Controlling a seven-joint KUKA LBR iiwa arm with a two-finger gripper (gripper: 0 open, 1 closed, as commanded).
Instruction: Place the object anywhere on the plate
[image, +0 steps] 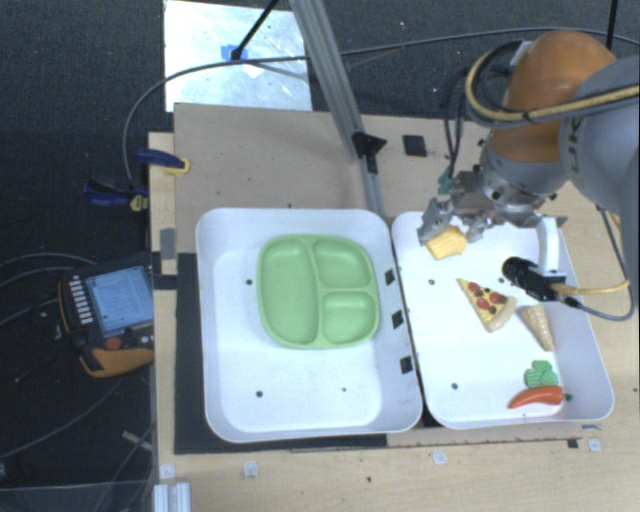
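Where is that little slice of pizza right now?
In the camera view, the pizza slice lies in the right-hand bin, near its middle, just left of a pale wedge and below a yellow piece near the end effector.

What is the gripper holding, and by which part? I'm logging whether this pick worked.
The gripper seems to hold the yellow cheese wedge by its upper edge, over the right bin; the contact is too blurred to be certain.
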